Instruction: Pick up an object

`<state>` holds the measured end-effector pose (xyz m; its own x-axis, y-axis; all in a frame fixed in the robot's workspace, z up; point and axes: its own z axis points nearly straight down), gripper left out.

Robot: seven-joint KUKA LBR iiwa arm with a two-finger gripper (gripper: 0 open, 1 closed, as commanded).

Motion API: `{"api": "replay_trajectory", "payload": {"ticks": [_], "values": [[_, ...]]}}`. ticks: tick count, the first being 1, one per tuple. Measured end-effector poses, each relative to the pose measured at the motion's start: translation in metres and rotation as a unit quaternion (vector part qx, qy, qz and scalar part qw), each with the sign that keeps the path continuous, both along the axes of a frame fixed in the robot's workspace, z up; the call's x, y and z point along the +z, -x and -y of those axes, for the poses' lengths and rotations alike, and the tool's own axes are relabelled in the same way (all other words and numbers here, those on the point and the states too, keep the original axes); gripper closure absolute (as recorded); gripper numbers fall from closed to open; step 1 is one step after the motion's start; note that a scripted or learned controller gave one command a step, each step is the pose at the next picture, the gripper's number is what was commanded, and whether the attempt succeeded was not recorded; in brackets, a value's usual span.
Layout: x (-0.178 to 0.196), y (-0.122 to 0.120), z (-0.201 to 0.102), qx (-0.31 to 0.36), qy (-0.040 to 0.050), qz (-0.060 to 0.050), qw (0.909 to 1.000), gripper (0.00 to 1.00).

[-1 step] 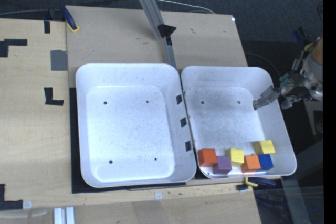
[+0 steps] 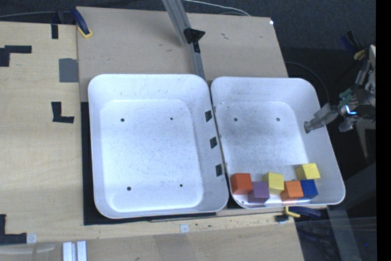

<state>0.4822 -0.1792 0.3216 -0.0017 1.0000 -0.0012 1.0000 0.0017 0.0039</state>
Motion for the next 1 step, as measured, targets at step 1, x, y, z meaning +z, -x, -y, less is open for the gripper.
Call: {"api": "replay_trajectory", "payload": {"ticks": [1], "values": [[-0.0035, -0.0004, 0.0001, 0.000, -0.0005, -0.002, 1.0000, 0.00]]}}
